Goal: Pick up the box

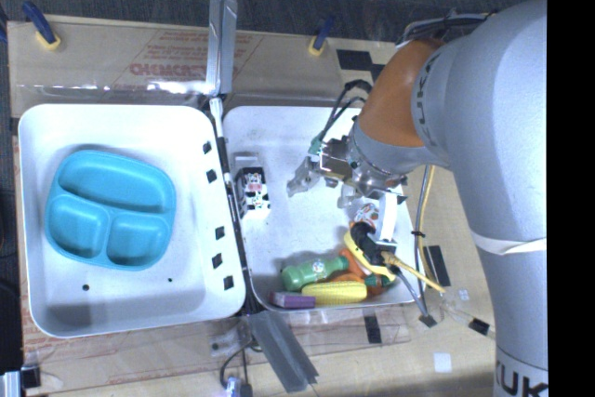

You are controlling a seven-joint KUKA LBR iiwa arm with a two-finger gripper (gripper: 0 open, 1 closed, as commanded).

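Camera view puts the end effector (316,170) mid-frame over the right bin (279,121); whether it is spread or pressed together, I cannot tell. To its left lies the small printed box (251,188), long axis up-down, beside the bin's left wall. Glossy plastic toy food (330,279) crowds the lower edge.

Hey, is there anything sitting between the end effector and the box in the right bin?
Nothing visible. The end effector hangs over bare bin floor, and the box lies just to its left by the divider. The toy pile sits lower in the bin, off that path.
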